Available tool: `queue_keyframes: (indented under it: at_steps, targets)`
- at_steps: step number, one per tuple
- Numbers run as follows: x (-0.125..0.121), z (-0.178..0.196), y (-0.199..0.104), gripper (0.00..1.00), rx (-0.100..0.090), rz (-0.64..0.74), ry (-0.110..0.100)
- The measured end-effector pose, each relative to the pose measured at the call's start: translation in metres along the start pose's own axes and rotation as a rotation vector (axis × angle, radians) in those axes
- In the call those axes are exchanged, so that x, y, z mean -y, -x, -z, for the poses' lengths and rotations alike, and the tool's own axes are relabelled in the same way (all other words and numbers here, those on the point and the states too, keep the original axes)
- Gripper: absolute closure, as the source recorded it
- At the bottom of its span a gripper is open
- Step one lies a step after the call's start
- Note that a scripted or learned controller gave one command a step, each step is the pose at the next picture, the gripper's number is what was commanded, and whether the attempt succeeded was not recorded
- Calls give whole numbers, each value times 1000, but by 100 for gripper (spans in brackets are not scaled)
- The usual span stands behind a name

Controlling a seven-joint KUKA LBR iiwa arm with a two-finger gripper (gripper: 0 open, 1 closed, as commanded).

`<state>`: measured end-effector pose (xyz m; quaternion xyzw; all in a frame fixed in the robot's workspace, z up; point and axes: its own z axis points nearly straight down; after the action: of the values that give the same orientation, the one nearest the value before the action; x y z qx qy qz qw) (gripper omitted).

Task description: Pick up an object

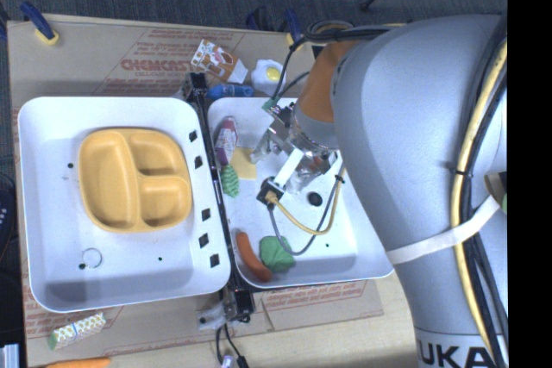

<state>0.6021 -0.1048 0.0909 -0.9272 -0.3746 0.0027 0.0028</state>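
**Yellow block lies just left of the gripper**

The yellow block [247,164] rests flat on the floor of the right bin [345,258], near its left wall, with the purple bottle [225,139] just beyond it and the green piece [229,180] touching its near-left side. The gripper [280,146] hangs just right of the block, over the bin's middle. Nothing shows between its tips; whether it is released or clenched I cannot tell. Reaching the block probably calls for a short shift left.
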Motion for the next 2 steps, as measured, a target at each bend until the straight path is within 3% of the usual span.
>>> queue_keyframes:
  at_steps: [1, 2]
  targets:
    - [71, -1, 65, 0, -1, -287, 0]
    - [84, -1, 71, 0, -2, -181, -1]
